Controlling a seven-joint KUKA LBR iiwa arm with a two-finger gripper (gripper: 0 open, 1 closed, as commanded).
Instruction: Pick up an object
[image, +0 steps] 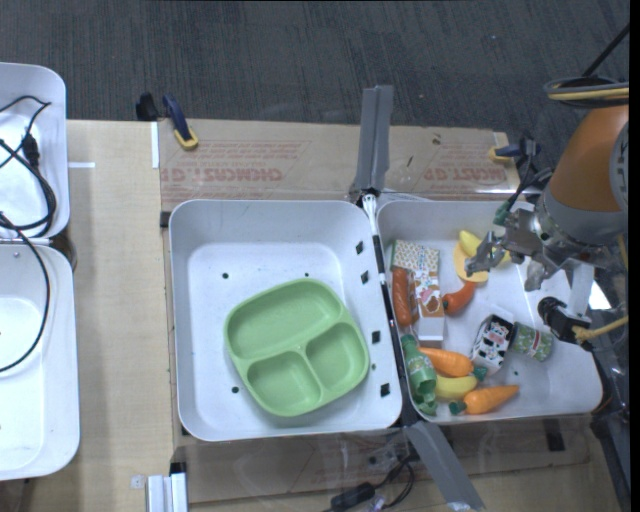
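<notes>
Single fixed overhead camera, slanted downward, both white bins (190, 300) in frame

Pale wooden bench (110, 300) — two white bins (195, 250) side by side, cardboard sheet (260, 165) behind them.

We count two white bins: the left bin (190, 300) holds one green divided plate (297, 347), and the right bin (575, 395) beside it holds all the small items. In that right bin we see three orange carrots (447, 361) (490, 398) (460, 297), two yellow bananas (455, 385) (470, 245), one green bottle (417, 372), one printed carton (423, 285), one black-and-white cow toy (490, 343) and one sausage (402, 297).
</notes>
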